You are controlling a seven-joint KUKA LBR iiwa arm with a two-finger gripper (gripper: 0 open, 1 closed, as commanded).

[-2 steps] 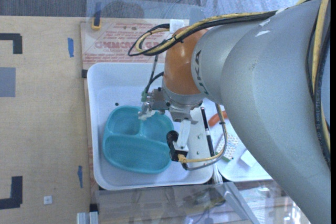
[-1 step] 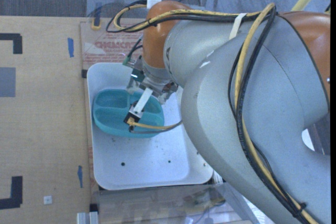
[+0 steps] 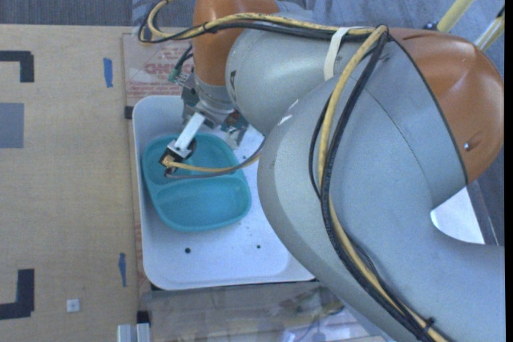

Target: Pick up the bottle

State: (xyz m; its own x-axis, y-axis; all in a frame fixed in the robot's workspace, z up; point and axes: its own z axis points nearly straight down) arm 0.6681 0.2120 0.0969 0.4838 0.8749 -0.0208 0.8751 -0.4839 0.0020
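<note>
Found tan bench top across the left of the frame, with a shallow white bin at lower centre and a teal bowl lying in the bin's left half, towards its upper-left corner. Saw the grey arm filling the right side and reaching to upper centre, its orange band above the gripper, which hung over the bowl's upper rim. Could not tell how wide the gripper stood, nor where the bottle lay.

1. Light is even and fairly bright; shadows are soft.
2. The arm shows a weak sheen on its grey shell.
3. The whole picture is slightly soft, the near arm most.
</note>
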